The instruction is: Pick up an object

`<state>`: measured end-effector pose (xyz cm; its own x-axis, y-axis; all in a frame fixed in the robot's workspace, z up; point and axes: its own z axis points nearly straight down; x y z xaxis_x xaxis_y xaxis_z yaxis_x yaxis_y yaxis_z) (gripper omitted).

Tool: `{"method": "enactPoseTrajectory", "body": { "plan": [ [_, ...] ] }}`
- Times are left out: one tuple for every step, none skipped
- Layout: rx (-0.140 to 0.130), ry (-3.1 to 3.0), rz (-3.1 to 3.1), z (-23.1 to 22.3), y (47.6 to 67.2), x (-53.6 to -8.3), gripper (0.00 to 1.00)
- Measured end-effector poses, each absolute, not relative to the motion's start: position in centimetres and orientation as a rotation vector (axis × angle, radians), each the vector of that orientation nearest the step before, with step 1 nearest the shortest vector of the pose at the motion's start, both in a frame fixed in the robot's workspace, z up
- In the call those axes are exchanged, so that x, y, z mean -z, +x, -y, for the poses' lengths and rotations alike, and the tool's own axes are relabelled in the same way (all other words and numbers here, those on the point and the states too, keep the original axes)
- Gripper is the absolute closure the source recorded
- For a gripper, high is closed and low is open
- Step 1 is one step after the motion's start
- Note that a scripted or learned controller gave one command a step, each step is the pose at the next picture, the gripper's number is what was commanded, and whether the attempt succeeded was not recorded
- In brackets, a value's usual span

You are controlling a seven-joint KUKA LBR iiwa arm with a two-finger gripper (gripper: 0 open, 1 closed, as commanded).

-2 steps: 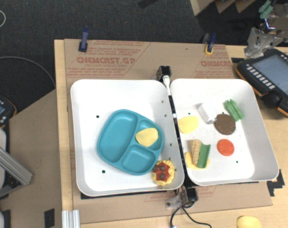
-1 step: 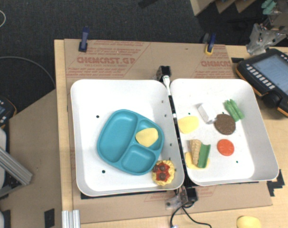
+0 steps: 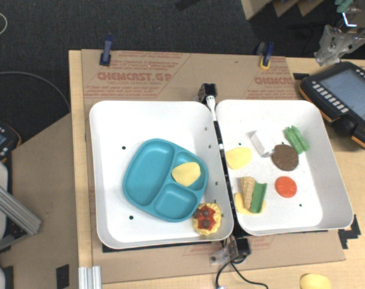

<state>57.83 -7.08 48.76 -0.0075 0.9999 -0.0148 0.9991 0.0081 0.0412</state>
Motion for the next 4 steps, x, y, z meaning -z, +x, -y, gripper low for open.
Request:
{"method": "enactPoseTrajectory", "body": {
  "plan": [
    [-0.032, 2.181, -2.199, 7.1, 57.9, -49.8, 1.0],
    [-0.035, 2.178, -2.197, 7.1, 58.0, -50.9, 1.0],
    [-0.038, 2.174, -2.194, 7.0, 58.0, -52.0, 1.0],
    [-0.041, 2.171, -2.191, 7.0, 58.1, -53.1, 1.0]
  ]
}}
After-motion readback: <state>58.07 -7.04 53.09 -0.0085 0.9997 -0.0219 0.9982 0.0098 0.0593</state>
